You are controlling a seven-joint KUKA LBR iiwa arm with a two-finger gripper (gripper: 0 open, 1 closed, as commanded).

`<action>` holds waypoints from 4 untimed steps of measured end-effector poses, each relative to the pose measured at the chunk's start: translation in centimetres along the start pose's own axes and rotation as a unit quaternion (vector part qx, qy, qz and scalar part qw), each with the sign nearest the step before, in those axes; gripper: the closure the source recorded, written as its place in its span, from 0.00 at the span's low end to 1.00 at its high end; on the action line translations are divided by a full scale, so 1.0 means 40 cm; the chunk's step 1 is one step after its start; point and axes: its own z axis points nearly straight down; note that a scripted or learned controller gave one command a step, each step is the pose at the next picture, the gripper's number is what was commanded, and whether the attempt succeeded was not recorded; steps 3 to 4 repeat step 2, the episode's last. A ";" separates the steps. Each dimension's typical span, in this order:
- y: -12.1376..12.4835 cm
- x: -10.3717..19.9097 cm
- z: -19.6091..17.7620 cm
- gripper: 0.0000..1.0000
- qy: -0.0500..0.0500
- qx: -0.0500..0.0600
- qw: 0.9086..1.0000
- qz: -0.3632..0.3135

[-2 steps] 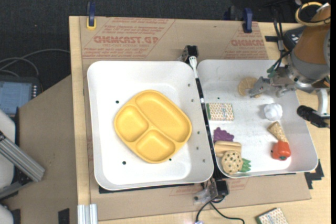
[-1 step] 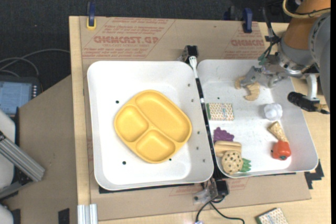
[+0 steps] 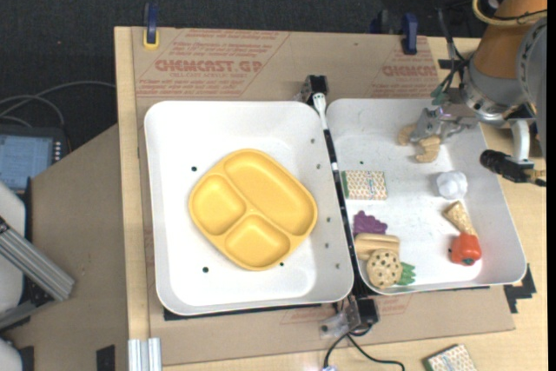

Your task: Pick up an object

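Cookie nearest the lens, well below the pincer.
"CHEMCAST GP" is printed on the worktop, left of the pincer; its grip state cannot be told.

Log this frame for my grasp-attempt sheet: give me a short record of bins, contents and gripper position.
left bin: holds a yellow divided plate
right bin: holds small toy foods
near corner items: cookie, purple grapes
right side items: red pepper, white ball
gripper: low over the right bin's far end, at a tan piece
grasp: cannot tell
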 end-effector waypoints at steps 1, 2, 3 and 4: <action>0.000 0.112 0.025 1.00 -0.003 0.001 1.000 0.001; -0.059 0.326 -0.233 1.00 -0.001 -0.011 1.000 -0.001; -0.059 0.326 -0.233 1.00 -0.001 -0.011 1.000 -0.001; -0.059 0.326 -0.233 1.00 -0.001 -0.011 1.000 -0.001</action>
